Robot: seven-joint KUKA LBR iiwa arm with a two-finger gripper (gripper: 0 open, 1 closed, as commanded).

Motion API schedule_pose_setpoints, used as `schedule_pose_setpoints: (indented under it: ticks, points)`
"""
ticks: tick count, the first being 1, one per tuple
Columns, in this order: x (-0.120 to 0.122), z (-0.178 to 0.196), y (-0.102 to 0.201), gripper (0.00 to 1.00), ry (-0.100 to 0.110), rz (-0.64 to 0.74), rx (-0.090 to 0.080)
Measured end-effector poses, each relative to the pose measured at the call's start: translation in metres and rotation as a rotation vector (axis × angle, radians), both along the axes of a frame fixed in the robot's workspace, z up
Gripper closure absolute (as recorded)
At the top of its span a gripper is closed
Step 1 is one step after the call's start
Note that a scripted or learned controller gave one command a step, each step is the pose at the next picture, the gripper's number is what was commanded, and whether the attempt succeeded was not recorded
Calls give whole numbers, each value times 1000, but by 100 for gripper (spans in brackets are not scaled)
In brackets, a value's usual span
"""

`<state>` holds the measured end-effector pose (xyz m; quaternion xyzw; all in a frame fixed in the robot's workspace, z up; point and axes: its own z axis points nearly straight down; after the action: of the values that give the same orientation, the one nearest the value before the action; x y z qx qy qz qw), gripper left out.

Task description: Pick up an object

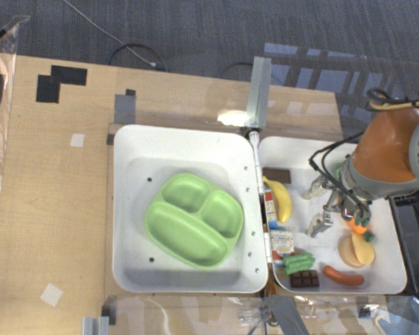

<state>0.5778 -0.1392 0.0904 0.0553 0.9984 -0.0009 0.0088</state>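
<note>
Gripper [324, 221] hangs low in the right bin [394, 281], fingers slightly apart and holding nothing, with the banana [282, 200] just beside it toward the left bin [123, 193], its long axis running along the divider.

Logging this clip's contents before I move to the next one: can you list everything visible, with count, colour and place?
bins: two, white, side by side on the bench
divided plate: one, light green, in the left bin
banana: one, yellow, right bin beside the divider
sausage: one, red-orange, right bin near the front edge
chocolate bar: one, brown, right bin front
green item: one, just above the chocolate bar
tan round item: one, right bin, right side
small orange item: one, below the arm
arm: one, grey with orange band, over the right bin
gripper: one, metallic, low in the right bin
</note>
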Motion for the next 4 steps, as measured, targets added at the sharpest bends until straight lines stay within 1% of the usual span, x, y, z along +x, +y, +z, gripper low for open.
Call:
schedule_pose_setpoints:
  ticks: [1,2,3,4]
  points:
    - [5,15,1,100,-15,7,-2]
    - [60,161,52,100,-9,39,1]
    - [51,97,-33,100,11,244,-1]
    - [77,170,24,100,0,121,1]
